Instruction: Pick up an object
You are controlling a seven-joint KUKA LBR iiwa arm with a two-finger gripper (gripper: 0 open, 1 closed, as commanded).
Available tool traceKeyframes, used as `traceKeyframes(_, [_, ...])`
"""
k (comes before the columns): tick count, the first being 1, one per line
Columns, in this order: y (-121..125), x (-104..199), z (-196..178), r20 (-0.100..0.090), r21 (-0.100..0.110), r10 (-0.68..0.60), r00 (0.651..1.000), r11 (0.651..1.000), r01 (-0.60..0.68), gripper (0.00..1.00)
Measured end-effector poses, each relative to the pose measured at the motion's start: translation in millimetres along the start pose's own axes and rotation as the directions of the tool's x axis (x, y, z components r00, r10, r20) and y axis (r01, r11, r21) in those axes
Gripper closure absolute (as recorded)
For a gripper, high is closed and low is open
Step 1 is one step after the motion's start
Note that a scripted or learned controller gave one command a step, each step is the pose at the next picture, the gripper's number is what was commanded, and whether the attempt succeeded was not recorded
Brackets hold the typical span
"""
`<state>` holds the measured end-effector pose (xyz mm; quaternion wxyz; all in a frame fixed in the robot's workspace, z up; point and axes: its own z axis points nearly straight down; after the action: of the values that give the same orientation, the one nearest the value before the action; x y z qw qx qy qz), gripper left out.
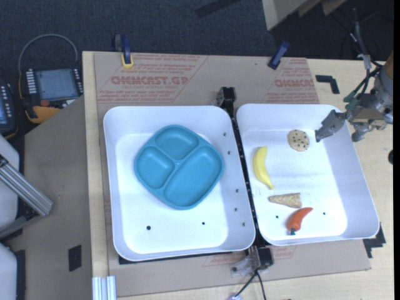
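- The gripper (342, 122) hangs at the upper right corner of the right bin (350, 167), above its rim, near the cookie (299, 140) but not touching it.
- One dark finger (327, 127) points down and to the left; the other is less clear near the wrist. They look spread apart with nothing between them, so I judge the gripper open and not holding anything.
- Four small things lie in the right bin: the cookie at the top, a yellow banana (262, 167) left of the middle, a tan wedge like a piece of bread (285, 199) below it, and a red chili pepper (299, 219) near the front edge.
- All four lie apart from each other, so any of them can be taken without pushing a neighbour.
- The left bin (119, 186) holds only a blue divided plate (179, 165), which is wide and flat and seems hard for two fingers.
- The cookie is the nearest target, I think. It lies flat, so the fingers must go down almost to the bin floor, one on each side of its edge, before closing.
- The banana may be easier: come across its narrow width at the middle, not along its length.
- Descend straight down and centre first; a push from the side can slide these light things away.
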<state>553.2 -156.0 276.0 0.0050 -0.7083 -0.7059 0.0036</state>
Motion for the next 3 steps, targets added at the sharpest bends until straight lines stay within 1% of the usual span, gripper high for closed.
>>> traceKeyframes(1, [2,0,-7,0.003,-0.013,-0.003,1.0,1.0,0.003,0.0])
traceKeyframes(2, [5,10,43,0.0,-0.007,-0.004,1.0,1.0,0.004,0.0])
traceKeyframes(3, [-5,10,96,0.0,-0.006,-0.003,1.0,1.0,0.003,0.0])
